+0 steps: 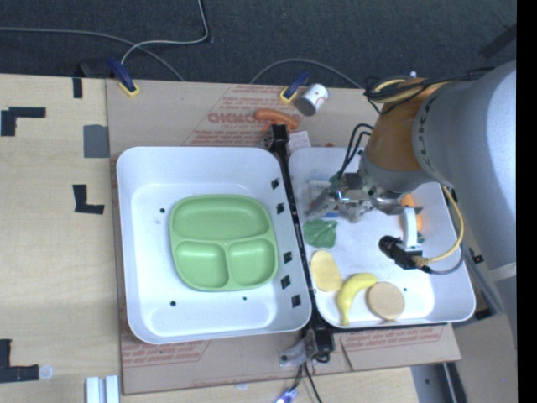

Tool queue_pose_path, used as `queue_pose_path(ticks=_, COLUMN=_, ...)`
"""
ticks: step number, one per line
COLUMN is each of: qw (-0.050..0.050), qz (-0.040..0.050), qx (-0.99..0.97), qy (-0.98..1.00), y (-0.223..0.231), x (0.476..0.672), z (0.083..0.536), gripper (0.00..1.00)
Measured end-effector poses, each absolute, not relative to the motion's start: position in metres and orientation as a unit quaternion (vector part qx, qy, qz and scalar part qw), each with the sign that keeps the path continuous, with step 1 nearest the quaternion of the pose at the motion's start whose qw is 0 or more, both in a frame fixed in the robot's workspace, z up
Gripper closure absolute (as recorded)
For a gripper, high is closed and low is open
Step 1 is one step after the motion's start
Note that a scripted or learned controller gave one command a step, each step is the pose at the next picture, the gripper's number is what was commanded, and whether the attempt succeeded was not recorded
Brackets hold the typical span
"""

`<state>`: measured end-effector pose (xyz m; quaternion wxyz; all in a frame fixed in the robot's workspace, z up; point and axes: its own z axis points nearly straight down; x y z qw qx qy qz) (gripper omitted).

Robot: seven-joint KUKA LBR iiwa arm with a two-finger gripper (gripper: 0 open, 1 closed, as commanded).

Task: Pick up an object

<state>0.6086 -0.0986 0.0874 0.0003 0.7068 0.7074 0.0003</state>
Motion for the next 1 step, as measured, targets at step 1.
queue_pose_path(ticks=1, qw=0.001, qz=0.0006, qx=0.706, qy=0.708, y=-0.0995, x=0.6690, z=0.0854, gripper=0.00)
